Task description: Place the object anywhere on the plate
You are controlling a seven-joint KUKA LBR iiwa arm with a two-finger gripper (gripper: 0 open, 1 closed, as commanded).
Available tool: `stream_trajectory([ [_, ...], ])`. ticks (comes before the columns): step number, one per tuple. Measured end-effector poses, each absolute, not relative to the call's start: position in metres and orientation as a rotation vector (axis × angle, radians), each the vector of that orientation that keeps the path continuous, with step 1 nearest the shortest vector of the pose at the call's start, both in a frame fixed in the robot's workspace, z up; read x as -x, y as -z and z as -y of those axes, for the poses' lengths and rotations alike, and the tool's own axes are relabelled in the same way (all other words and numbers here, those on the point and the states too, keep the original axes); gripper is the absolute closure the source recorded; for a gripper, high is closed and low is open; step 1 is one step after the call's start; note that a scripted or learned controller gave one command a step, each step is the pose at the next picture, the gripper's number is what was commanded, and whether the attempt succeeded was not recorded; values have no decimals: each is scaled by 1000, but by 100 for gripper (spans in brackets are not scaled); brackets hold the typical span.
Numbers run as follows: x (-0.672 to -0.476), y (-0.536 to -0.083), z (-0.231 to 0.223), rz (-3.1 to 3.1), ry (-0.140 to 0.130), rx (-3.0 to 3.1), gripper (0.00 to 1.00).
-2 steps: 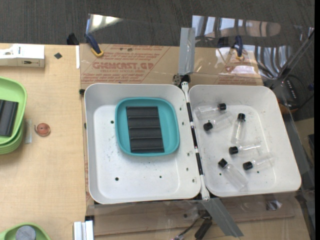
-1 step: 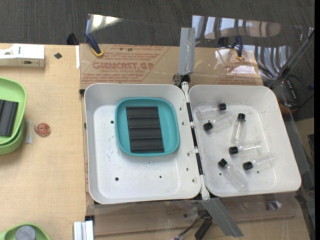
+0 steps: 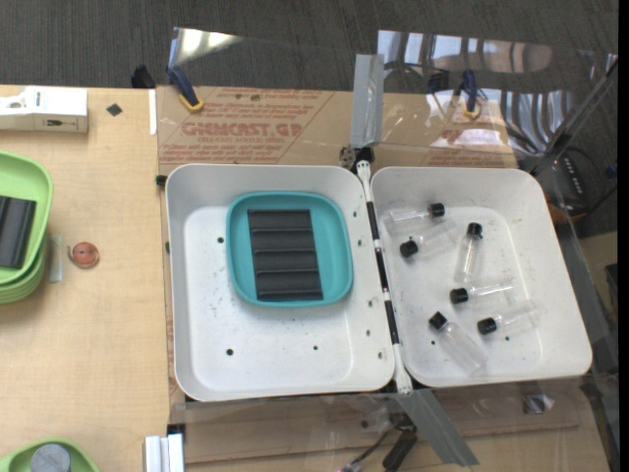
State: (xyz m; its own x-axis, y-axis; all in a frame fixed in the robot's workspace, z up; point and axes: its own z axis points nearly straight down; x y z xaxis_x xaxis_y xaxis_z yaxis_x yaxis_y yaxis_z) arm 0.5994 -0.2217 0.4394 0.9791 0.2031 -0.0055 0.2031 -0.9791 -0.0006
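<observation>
Vials [image 3: 470,254], clear and hard to outline, lie scattered beside the plate [image 3: 290,249].

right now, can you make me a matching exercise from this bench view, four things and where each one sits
Things:
1. teal plate
2. clear vials with black caps
3. green tray
4. small orange disc

Places:
A. on the wooden bench, just right of the green tray
B. in the left white bin
C. at the view's left edge, on the wooden bench
D. scattered in the right white bin

Pairs: 1-B, 2-D, 3-C, 4-A
</observation>
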Motion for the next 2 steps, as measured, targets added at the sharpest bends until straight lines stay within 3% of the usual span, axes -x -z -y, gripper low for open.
stream_trajectory([
  [2,-608,-440,221,322,-8,3125,0],
])
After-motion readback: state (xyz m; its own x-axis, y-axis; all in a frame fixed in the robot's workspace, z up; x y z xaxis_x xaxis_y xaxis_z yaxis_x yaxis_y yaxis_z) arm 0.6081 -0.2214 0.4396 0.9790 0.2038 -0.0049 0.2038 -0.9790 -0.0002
